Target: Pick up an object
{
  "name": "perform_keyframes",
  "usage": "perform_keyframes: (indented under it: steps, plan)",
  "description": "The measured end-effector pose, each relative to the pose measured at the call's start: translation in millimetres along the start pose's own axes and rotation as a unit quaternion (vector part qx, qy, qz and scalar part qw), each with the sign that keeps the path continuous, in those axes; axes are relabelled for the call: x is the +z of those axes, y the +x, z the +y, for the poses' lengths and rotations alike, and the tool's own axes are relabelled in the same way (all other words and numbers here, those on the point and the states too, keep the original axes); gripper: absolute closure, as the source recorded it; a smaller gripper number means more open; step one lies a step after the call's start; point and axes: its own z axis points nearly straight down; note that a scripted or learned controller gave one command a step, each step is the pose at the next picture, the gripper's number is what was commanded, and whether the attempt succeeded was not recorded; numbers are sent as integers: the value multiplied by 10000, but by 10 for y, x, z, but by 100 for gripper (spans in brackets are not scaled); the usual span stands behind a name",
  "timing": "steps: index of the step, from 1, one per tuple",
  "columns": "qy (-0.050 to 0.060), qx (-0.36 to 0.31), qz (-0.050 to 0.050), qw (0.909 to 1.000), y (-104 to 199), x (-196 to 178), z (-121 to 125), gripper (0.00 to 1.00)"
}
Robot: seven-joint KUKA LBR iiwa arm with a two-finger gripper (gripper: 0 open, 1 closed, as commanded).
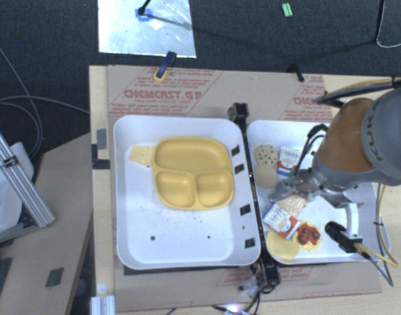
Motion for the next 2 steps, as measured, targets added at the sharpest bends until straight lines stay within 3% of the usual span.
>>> perform_keyframes:
  steps: [1,2]
  plan:
    - [-26,-12,-2,10000,8,-110,27,100]
    - [-86,-62,4,9999,649,-1069,604,100]
